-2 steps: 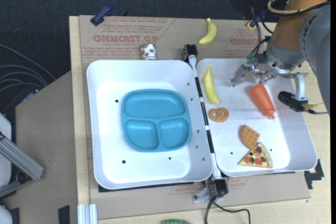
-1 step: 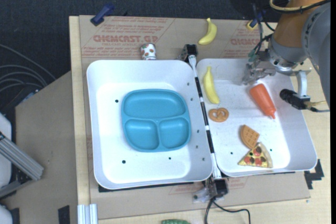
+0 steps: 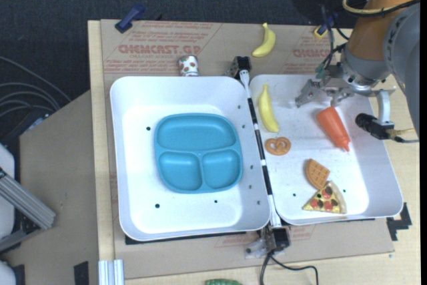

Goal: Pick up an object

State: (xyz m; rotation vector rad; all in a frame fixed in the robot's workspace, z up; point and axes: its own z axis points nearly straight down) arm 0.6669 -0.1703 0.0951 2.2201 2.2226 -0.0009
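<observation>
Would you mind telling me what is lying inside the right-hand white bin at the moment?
The right bin holds a banana, a pretzel, an orange bottle, a waffle and a pizza slice. The gripper covers part of the far end, so anything beneath is hidden.

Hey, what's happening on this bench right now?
A robot arm reaches in over the right bin, its gripper open above the bin's far end, holding nothing. Just below it lies an orange bottle, with a banana, pretzel, waffle and pizza slice nearby. The left bin holds a blue divided plate.
</observation>
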